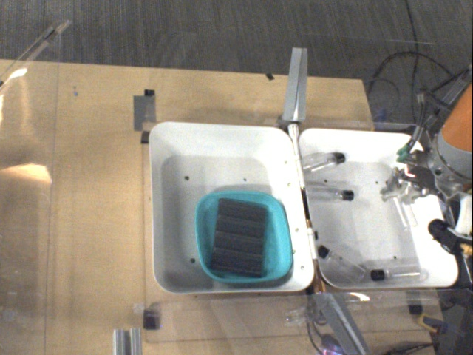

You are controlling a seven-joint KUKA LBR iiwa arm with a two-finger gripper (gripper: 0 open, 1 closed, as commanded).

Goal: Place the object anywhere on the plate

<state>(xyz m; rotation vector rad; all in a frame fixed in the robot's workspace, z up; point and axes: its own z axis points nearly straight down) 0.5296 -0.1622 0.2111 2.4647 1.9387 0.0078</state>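
On the wooden worktop (pixel 81 220), the left bin (pixel 166 198) holds a teal plate (pixel 279 231), and a dark ridged block (pixel 239 237) lies flat on it. The right bin (pixel 362 235) holds a few clear tubes (pixel 325 159). At the far right, the arm (pixel 457 135) hangs over that bin's edge, gripper (pixel 403 186) low; whether it is spread, I cannot tell.

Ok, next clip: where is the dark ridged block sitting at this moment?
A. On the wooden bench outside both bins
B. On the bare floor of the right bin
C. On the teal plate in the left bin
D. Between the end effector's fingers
C: the dark ridged block lies flat on the teal plate inside the left bin, well away from the arm at the right edge.
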